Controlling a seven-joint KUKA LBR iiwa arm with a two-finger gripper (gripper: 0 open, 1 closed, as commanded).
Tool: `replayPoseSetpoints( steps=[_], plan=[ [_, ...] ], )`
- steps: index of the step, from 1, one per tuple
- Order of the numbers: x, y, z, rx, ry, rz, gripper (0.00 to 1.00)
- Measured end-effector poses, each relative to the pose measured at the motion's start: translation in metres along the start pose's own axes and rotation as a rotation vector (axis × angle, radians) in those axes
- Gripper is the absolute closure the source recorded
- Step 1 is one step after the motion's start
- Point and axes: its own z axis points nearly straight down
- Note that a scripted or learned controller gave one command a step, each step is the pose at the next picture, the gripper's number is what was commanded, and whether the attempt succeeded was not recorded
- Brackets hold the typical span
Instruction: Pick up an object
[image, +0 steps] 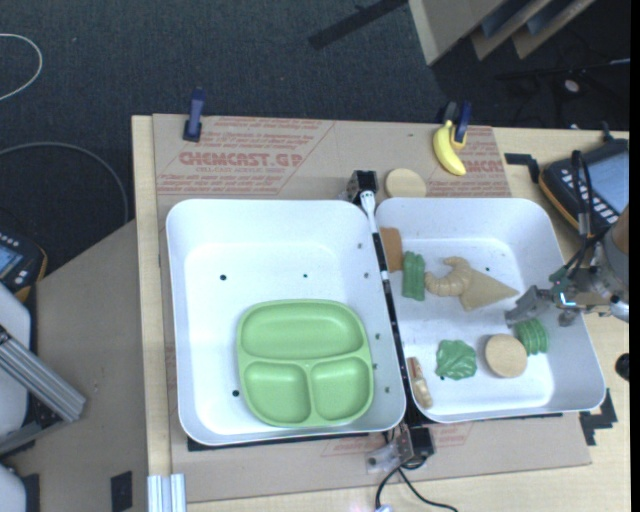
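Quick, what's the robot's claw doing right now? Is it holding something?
Gripper: low in the right bin, just above a small green toy. Whether it is open or shut cannot be told.

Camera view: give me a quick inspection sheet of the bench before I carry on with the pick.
Surface: bench with printed board, two white bins side by side.
Job's things: right bin holds green pieces, tan shape, round tan disc, brown pieces along its left wall.
Clutter: green divided tray in left bin; banana and round disc on the board behind the bins.
Grippers: gripper low over right bin's right side; grasp unclear.
Cables: loops on the floor upper left; lead at front edge.
Surroundings: dark carpet, handheld pendant at right.
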Motion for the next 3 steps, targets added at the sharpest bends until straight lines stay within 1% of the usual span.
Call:
replayPoseSetpoints(
  steps=[1,2,3],
  plan=[
    [0.000,0.001,-0.011,-0.003,-0.002,-0.001,1.00],
    [0.057,0.037,0.091,0.008,0.006,-0.007,1.00],
    [0.141,0.028,-0.084,-0.019,0.002,-0.011,1.00]
  ],
)
